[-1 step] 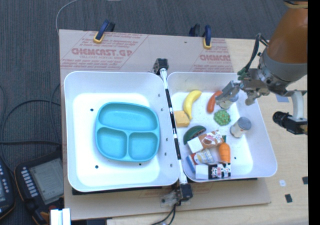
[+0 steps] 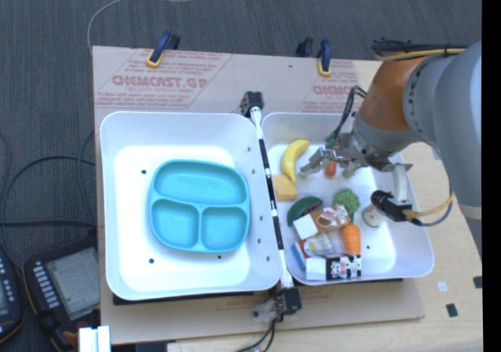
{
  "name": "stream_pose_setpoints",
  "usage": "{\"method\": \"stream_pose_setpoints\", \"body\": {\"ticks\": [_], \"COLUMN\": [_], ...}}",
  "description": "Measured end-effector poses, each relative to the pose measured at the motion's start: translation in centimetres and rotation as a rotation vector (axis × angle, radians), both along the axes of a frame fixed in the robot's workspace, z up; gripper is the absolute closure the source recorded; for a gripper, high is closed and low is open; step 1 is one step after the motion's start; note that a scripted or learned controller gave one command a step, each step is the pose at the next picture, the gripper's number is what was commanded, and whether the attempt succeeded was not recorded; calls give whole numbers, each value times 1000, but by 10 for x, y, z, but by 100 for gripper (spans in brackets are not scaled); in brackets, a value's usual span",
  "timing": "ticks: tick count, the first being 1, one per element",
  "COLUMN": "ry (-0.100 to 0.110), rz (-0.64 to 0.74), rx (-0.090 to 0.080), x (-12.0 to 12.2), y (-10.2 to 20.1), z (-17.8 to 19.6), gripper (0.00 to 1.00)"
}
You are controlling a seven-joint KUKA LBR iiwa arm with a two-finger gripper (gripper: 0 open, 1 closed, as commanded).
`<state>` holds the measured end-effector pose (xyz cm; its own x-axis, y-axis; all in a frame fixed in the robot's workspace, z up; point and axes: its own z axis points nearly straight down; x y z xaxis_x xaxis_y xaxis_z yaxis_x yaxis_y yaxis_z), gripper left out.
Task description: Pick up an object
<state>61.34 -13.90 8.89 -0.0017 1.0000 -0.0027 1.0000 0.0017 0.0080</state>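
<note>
Board (image 2: 156, 80) reads "CHEMCAST GP".

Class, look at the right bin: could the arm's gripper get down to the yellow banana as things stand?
Probably yes. The gripper hangs just right of the curved yellow banana, which lies at the top of the pile in the white right bin, with nothing over it.

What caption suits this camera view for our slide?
Robot arm's claw hovers beside a banana in the toy-filled right bin; a blue tray sits in the left bin.
</note>
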Motion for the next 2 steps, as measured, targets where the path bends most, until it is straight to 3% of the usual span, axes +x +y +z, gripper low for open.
{"method": "stream_pose_setpoints", "body": {"ticks": [1,2], "ry": [-2,-1], "rz": [0,0], "rx": [-1,-1], "x": [1,0], "y": [0,0], "z": [11,11], "gripper": [100,0]}}
